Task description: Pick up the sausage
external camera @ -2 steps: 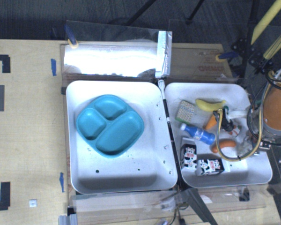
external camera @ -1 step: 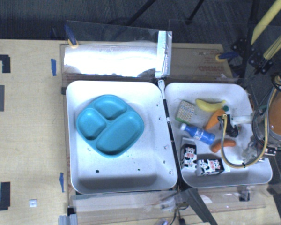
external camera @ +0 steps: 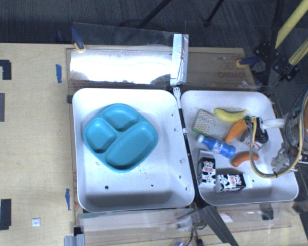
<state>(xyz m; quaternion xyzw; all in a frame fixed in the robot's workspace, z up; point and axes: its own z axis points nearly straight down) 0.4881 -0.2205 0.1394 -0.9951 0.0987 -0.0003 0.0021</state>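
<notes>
Sausage is lying in the right bin, long axis running left-right, right end tilting slightly towards the far wall. Gripper is hovering just beside its right end; whether wide or narrow cannot be told. Carrot, blue bottle and carton are crowding it; bare floor is lying rightward.

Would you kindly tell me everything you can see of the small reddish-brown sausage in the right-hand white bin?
The small reddish-brown sausage is a short, smooth cylinder with rounded ends, plastic-looking and whole. It lies flat on the floor of the right-hand shallow white bin, slightly slanted, its right end higher in the view. The orange carrot lies above it, the blue bottle to its left, a black-and-white carton below; it seems to touch none of them.
</notes>
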